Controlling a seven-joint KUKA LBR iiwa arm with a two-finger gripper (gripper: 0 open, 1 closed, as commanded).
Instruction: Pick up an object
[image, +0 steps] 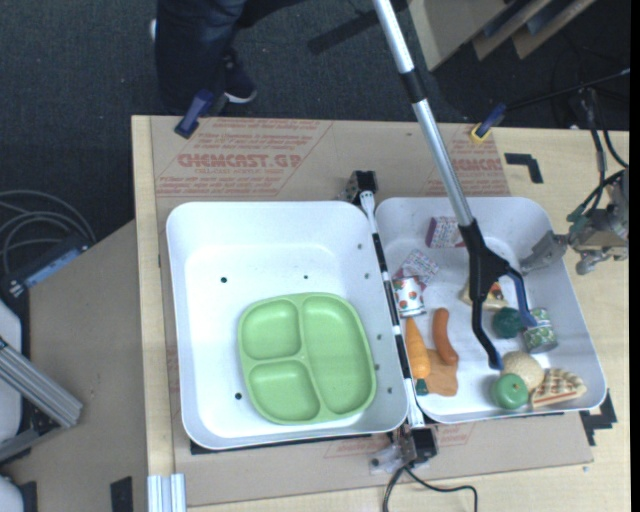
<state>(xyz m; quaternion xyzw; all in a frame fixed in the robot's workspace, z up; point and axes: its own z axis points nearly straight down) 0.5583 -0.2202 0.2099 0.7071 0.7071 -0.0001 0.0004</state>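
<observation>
The right bin (520, 215) holds several small items: an orange carrot (417, 350), a red sausage (444, 336), a small can (408, 296), two wrapped packets (421, 265), a dark green ball (507, 322), a green apple (510, 391), a bun (523, 367) and a waffle (558, 385). My gripper (552, 252) hangs at the bin's right rim, above its upper right part and apart from all of these. Nothing is visibly held by it.
A long metal reacher pole (440, 150) slants in from the top, and its black claw (486, 320) rests among the items in the right bin. The left bin (200, 250) holds a green divided plate (305, 355). Cables lie at the right.
</observation>
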